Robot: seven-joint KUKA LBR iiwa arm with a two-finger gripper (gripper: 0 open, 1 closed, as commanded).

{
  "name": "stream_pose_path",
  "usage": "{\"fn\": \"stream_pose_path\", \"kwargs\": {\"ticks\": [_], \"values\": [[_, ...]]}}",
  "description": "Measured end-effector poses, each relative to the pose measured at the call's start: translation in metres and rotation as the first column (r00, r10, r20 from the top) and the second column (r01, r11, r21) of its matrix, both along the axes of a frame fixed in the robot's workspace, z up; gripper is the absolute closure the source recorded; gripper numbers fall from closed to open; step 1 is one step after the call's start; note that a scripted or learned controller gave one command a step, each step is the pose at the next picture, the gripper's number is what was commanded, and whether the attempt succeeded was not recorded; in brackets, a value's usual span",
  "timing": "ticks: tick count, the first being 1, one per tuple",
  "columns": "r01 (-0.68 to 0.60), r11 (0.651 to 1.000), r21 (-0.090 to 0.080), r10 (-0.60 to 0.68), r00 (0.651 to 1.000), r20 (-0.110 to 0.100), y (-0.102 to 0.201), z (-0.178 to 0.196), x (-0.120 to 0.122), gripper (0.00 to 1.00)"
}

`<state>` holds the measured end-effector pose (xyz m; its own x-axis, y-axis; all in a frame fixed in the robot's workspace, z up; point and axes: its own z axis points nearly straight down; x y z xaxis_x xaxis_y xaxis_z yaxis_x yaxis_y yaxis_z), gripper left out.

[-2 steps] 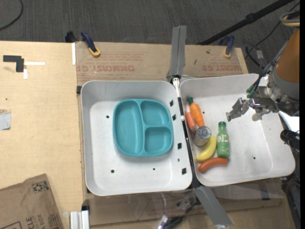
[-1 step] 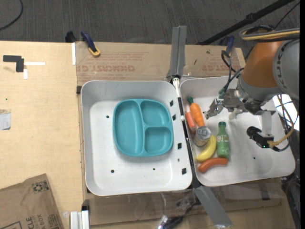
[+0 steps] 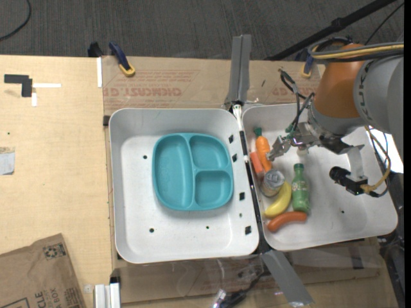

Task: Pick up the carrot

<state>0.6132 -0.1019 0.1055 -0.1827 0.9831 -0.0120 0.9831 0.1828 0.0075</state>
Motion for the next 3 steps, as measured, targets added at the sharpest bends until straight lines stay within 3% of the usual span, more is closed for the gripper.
{"fn": "stream_pose_path", "kwargs": {"ticks": [1, 2, 3], "values": [[0.005, 1.0, -0.002, -0.005, 1.0, 0.015, -0.001, 0.01, 0.003, 1.0], [-0.044, 0.999, 0.009, 0.044, 0.999, -0.009, 0.002, 0.033, 0.001, 1.0], [-0.076, 0.997, 0.01, 0.076, 0.997, -0.011, 0.049, 0.086, -0.051, 1.0]]}}
